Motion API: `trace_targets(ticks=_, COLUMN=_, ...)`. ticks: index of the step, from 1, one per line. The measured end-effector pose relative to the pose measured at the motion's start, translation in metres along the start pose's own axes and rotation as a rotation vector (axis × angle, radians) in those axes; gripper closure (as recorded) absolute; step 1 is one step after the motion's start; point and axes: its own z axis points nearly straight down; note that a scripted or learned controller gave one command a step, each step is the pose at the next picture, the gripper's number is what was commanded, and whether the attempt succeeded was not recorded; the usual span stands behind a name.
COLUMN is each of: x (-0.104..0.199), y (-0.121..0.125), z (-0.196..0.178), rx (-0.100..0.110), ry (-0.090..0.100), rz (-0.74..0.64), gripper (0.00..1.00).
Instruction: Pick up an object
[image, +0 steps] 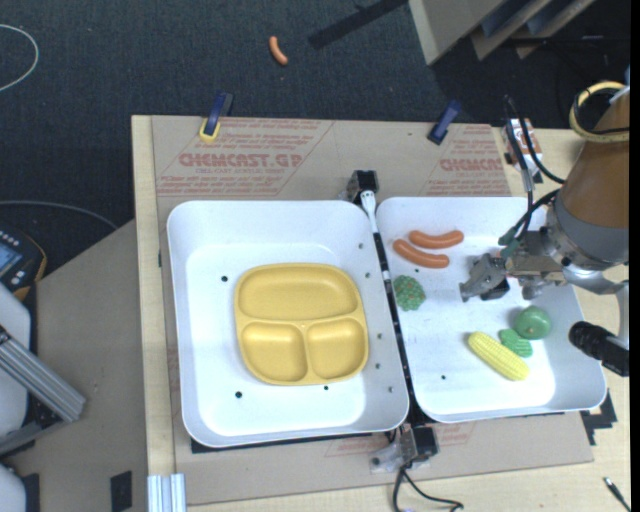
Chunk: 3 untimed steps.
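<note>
In the right bin (440, 395) lie two orange sausages (430, 247) at the back, a green broccoli piece (408, 293) by the left wall, a yellow corn cob (498, 355) toward the front and a round green vegetable (531, 322) next to it. My gripper (487, 279) hangs low over the middle of this bin, to the right of the sausages and above the corn. I see nothing held in it.
The left bin (200, 380) holds a yellow divided plate (300, 322). Black clips (364, 186) sit on the seam between the bins at the back and front. The grey arm (600, 200) covers the right bin's back right corner.
</note>
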Motion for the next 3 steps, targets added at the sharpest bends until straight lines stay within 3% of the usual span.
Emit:
trace_targets(ticks=1, x=0.000, y=0.002, z=-0.006, rx=-0.012, ry=-0.001, rz=-0.003, gripper=0.00)
trace_targets(ticks=3, x=-0.003, y=0.000, z=0.111, rx=-0.004, ry=0.001, rz=-0.001, gripper=0.00)
